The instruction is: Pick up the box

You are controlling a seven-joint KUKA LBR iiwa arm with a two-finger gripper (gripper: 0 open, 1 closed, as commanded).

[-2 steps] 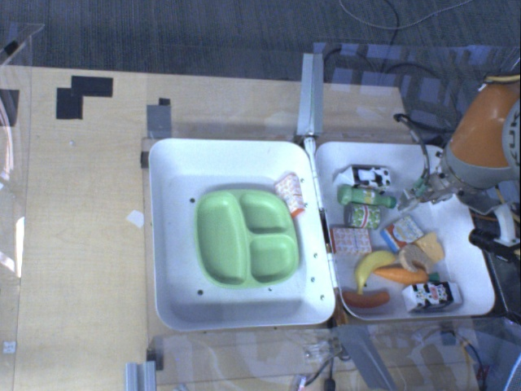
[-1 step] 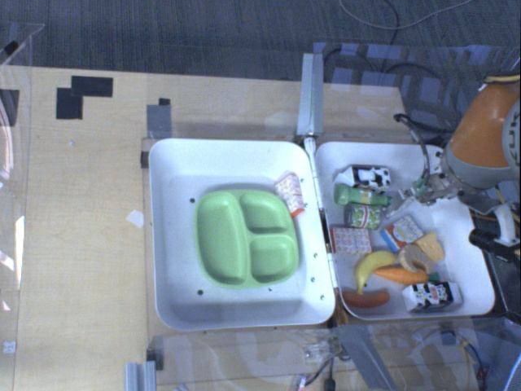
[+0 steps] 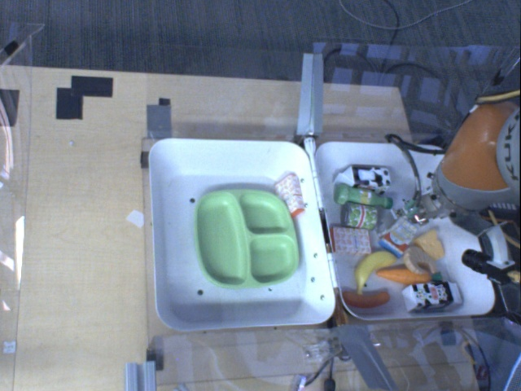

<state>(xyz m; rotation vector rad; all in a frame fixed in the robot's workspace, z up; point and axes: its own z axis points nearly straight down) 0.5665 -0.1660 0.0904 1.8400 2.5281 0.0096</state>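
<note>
Apparently the box (image 3: pixel 352 239) is the flat pink-and-red pack that is lying in the right bin (image 3: pixel 480 300), close to the wall shared with the left bin (image 3: pixel 175 218). It is sitting just below a green can (image 3: pixel 358 216) and just above a banana (image 3: pixel 370 267), and it looks to be touching both. A carrot (image 3: pixel 403 275) is lying a little further to the right.

The end effector (image 3: pixel 419 208) is hanging over the middle of the right bin, to the right of the box and not yet over it. I cannot tell whether it is open or closed, because the wrist is hiding it, and nothing is showing in its grip.

To do this step well, I am thinking the arm should be moving left until it is standing straight over the box, then coming down with the jaws across the narrow side. The neighbours are pressing close, so a careless descent is risking the can or banana instead. Two cow-patterned cartons (image 3: pixel 362 175) are also looking box-like, which could be confusing the program.
</note>
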